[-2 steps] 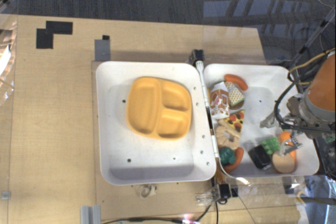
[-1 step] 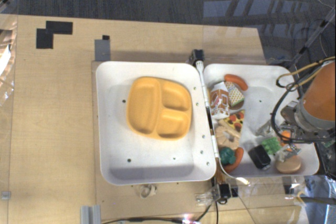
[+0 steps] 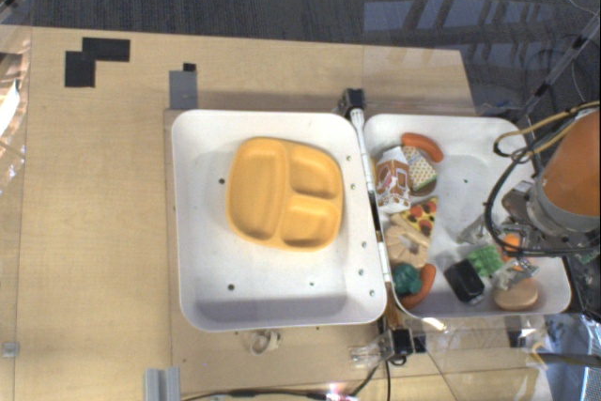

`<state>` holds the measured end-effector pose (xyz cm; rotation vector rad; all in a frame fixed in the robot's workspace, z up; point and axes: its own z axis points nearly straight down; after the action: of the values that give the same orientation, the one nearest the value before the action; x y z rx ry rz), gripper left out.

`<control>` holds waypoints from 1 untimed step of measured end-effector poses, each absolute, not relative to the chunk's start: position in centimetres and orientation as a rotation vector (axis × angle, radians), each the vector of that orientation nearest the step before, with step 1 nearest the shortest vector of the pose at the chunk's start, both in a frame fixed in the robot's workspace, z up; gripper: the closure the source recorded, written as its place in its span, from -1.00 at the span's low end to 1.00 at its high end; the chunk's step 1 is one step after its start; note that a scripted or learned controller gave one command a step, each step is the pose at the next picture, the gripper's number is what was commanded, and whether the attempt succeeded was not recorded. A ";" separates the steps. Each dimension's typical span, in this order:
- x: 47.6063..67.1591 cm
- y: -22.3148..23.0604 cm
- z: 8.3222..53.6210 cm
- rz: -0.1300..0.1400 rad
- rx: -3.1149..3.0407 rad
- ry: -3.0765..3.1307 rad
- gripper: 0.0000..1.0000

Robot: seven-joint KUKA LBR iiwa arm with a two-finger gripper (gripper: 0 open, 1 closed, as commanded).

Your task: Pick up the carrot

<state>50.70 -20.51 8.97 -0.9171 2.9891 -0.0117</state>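
Observation:
In the right bin [image 3: 470, 131] a small orange piece [image 3: 510, 242] shows beside a green leafy bit [image 3: 485, 260]; together they look like the carrot, mostly covered by the arm. My gripper [image 3: 516, 256] is down in the bin's near right part, right over that orange piece. The grey wrist with its orange band [image 3: 571, 178] hangs above it and hides how the gripper meets the carrot.
A yellow divided plate [image 3: 285, 192] lies in the left bin [image 3: 202, 296]. The right bin also holds a sausage [image 3: 420, 146], a small carton [image 3: 392, 181], a pizza slice [image 3: 418, 219], a teal item [image 3: 407, 278], a black block [image 3: 464, 281] and a tan disc [image 3: 516, 295].

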 end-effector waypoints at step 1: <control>50.3 -20.8 9.0 -0.016 -0.555 3.074 -1.00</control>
<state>50.26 -20.83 9.02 -0.5551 3.0743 -0.0162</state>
